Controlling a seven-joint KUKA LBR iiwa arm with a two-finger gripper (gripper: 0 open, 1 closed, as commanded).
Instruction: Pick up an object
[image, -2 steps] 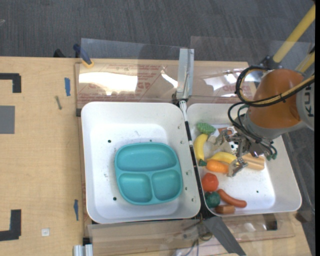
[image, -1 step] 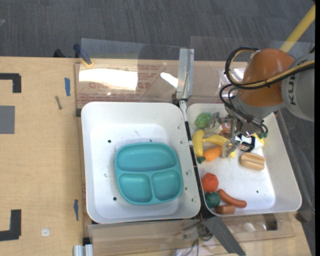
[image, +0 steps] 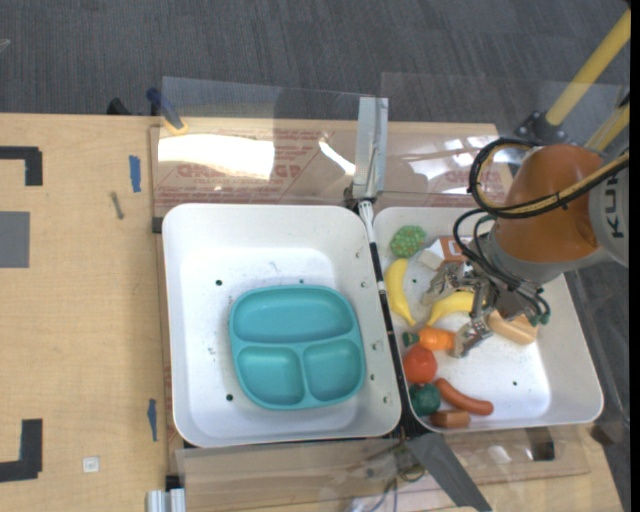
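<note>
Toy foods lie in the right white bin (image: 570, 385). Its left side holds a green broccoli (image: 408, 241), a long yellow banana (image: 397, 290), an orange piece (image: 436, 339), a red tomato (image: 420, 366), a dark green piece (image: 427, 398) and a red sausage (image: 466, 398). My gripper (image: 455, 310) hangs low over the bin's middle, open. Its fingers stand on either side of a small yellow piece (image: 452, 303), which rests on the bin floor. A tan bread slice (image: 512, 327) lies just right of the gripper. The wrist hides part of the bin behind it.
The left white bin (image: 190, 250) holds a teal divided plate (image: 297, 344). A ridge between the bins runs beside the banana. Black cables loop around the orange wrist band (image: 545, 200). Free floor lies in the right bin's lower right.
</note>
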